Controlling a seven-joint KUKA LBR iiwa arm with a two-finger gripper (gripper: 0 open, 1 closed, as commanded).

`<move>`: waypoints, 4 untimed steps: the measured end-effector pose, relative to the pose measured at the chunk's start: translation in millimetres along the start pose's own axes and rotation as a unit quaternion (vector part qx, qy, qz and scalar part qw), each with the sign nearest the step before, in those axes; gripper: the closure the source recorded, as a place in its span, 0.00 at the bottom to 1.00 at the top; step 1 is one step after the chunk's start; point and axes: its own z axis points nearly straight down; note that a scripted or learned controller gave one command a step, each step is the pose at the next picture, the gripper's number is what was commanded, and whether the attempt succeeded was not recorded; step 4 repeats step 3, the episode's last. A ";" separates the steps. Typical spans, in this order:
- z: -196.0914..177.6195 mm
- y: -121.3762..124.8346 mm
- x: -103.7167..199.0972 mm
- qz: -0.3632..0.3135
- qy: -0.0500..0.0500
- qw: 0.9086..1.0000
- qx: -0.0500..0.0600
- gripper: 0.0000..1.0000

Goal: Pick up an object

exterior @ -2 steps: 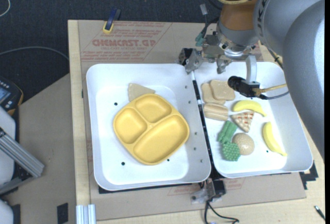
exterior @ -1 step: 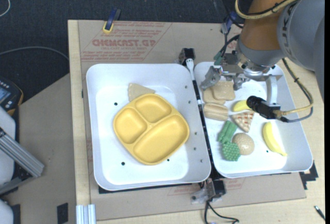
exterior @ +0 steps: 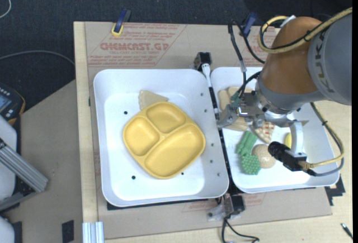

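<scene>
Several small objects lie under the claw (exterior: 241,116), whose grip state I cannot tell. Just below it, the green toy (exterior: 247,152) looks light, rubbery and knobbly; its narrow middle seems the best hold.

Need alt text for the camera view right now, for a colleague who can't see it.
The arm reaches from the right over the right bin, above a green toy and a few small pale items. The left bin holds a yellow divided plate.

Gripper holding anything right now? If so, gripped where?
Cannot tell. The gripper is down in the right bin above the green object, with the arm's wrist hiding its tips.
</scene>
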 end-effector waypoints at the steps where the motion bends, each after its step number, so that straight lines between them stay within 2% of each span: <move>1: -10.7 4.8 -0.9 0.000 -0.001 1.000 -0.005 1.00; 2: -23.7 -45.4 85.7 -0.006 0.001 1.000 -0.002 1.00; 3: -186.1 -47.5 80.8 -0.002 0.000 1.000 -0.014 1.00; 4: -186.1 -47.5 80.8 -0.002 0.000 1.000 -0.014 1.00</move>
